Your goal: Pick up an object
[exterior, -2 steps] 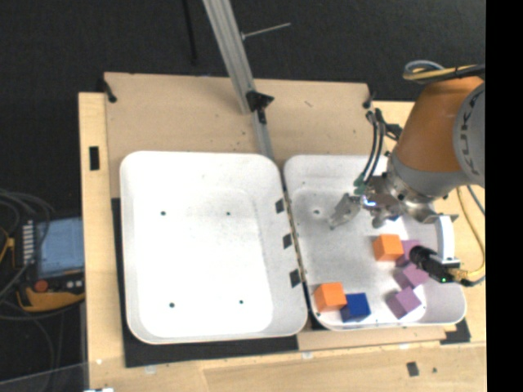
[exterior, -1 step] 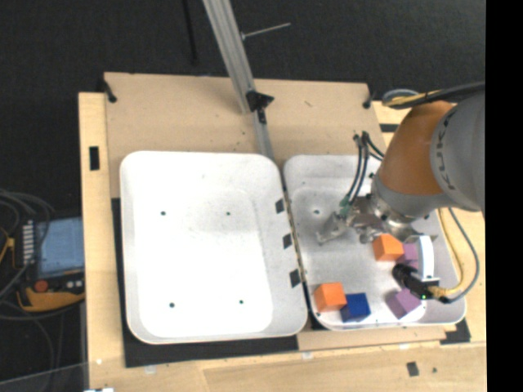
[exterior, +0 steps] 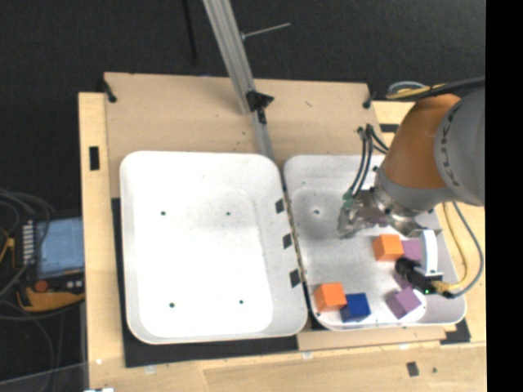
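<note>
The grey arm [exterior: 445,149], with its orange band [exterior: 417,145] above the wrist, reached in from 3 o'clock and bent down over the right bin [exterior: 315,178]. The gripper [exterior: 353,219] hung low above the bin's bare middle floor; whether the fingers were spread or pressed together could not be told, as the wrist and cables crowded them.

Objects lay in the same bin, all on its 4-to-6 o'clock side. An orange block [exterior: 388,247] sat just beside the gripper at its 4 o'clock, apart from it. A pink block [exterior: 413,250] touched that block's 3 o'clock side. A second orange block [exterior: 330,296] lay near the bin's 6 o'clock rim, with a blue block [exterior: 355,307] touching it at 4 o'clock. A purple block [exterior: 403,302] rested further toward 3 o'clock. The left bin [exterior: 204,243] stood alongside on the desk [exterior: 188,109].
</note>
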Tool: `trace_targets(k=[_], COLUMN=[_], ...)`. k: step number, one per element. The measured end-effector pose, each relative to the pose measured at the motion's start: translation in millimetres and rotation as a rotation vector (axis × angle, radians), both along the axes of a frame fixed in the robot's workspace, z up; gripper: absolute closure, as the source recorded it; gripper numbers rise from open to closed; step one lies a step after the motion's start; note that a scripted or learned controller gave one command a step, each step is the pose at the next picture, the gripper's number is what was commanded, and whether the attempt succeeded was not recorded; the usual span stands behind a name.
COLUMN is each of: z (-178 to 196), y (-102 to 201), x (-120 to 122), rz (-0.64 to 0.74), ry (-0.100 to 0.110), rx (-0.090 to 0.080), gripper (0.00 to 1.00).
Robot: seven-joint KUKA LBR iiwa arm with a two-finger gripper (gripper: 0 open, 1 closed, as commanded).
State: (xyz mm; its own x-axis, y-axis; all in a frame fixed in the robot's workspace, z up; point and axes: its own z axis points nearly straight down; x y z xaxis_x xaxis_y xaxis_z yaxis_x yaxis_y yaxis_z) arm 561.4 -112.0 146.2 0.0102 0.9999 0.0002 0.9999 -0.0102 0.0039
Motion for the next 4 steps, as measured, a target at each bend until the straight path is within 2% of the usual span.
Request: trace_targets(k=[3,4], z=[142,144], y=[-4,49], x=[5,-4], rz=[0.015,0.017], ry=[-0.003,0.003], rx=[-0.002,0.000], gripper=[1.00,1.00])
